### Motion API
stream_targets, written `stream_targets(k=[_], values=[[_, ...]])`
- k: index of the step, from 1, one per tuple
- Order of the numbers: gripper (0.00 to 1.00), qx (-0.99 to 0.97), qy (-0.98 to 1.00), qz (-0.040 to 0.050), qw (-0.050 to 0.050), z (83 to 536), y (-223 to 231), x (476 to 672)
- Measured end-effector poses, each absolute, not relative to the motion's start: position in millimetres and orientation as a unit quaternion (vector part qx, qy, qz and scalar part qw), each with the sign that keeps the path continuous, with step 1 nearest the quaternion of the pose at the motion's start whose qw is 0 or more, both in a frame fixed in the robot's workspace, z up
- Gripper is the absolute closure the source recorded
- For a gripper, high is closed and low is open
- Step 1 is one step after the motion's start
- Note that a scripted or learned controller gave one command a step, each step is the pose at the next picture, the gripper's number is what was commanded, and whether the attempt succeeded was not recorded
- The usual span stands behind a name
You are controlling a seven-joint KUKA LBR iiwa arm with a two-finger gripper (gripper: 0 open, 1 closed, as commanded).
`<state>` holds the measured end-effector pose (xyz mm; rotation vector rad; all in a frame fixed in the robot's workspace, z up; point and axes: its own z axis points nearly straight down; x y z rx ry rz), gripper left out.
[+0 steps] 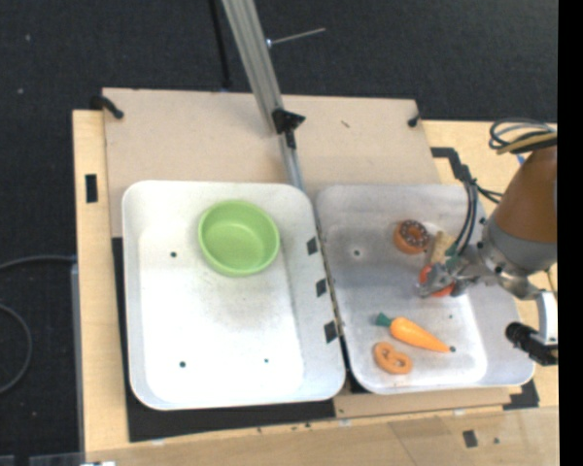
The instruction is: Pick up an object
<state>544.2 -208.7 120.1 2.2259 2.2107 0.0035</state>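
A toy carrot (420, 335) lies in the right bin (369, 212), lower right of the frame, its long axis slanting from its green top at upper left to its tip at lower right. The gripper (435, 282) hangs just above it in the picture, slightly right; whether it is released or clenched cannot be told. A round orange piece (393, 358) sits below the carrot, another round toy (412, 236) above the gripper. A green bowl (238, 238) rests in the left bin (155, 338).
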Motion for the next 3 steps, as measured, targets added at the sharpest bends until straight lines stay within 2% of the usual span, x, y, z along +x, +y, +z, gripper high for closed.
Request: stream_targets(k=[1, 3], values=[[1.00, 0.710, 0.705, 0.0006, 0.002, 163, -211, 540.4], [1.00, 0.705, 0.709, 0.0021, 0.004, 274, -193, 547.9]])
